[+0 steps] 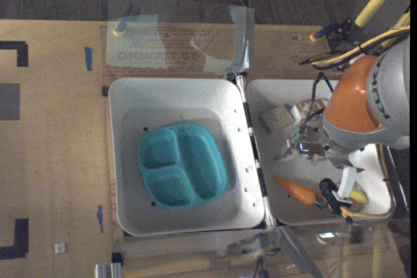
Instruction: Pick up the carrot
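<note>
The orange carrot (295, 191) lies flat near the front edge of the right bin (273, 163), its thin tip pointing left and its green stub to the right. My gripper (301, 145) hangs over the middle of that bin, just behind the carrot and apart from it. The grey arm with its orange band reaches in from the right and hides the bin's right part. Nothing shows held in the gripper.
A green speckled block (276, 118) and a small pale object (303, 108) lie at the back of the right bin. Something yellow (358, 196) sits at its front right. The left bin (130, 107) holds a teal divided plate (182, 165).
</note>
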Tool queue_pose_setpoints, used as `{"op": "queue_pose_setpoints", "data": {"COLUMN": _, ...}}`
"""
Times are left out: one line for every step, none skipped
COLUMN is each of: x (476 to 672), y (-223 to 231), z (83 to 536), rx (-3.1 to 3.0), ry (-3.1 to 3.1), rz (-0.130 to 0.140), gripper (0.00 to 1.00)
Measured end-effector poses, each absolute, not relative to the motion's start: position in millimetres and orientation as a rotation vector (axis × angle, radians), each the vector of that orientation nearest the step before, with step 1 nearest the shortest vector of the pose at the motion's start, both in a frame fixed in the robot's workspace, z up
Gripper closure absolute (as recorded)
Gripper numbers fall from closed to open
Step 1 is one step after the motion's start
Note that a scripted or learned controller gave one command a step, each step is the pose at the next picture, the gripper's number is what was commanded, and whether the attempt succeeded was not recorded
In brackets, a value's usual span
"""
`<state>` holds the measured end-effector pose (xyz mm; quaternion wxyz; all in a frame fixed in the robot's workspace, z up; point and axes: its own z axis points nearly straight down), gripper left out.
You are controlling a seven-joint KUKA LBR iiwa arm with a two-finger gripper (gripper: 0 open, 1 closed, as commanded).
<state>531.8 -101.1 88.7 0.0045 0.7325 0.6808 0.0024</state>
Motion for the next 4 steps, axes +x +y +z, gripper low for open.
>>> {"op": "queue_pose_setpoints", "data": {"x": 483.0, "y": -112.1, "z": 88.7, "rx": 2.330, "ry": 2.101, "rz": 0.011, "gripper": 0.00}}
{"op": "queue_pose_setpoints", "data": {"x": 483.7, "y": -115.1, "z": 99.2, "rx": 2.333, "ry": 2.090, "rz": 0.015, "gripper": 1.00}}
{"op": "queue_pose_setpoints", "data": {"x": 483.6, "y": -115.2, "z": 99.2, "rx": 2.334, "ry": 2.090, "rz": 0.014, "gripper": 0.00}}
{"op": "queue_pose_setpoints", "data": {"x": 479.1, "y": -142.2, "z": 102.7, "rx": 2.407, "ry": 2.016, "rz": -0.001, "gripper": 0.00}}
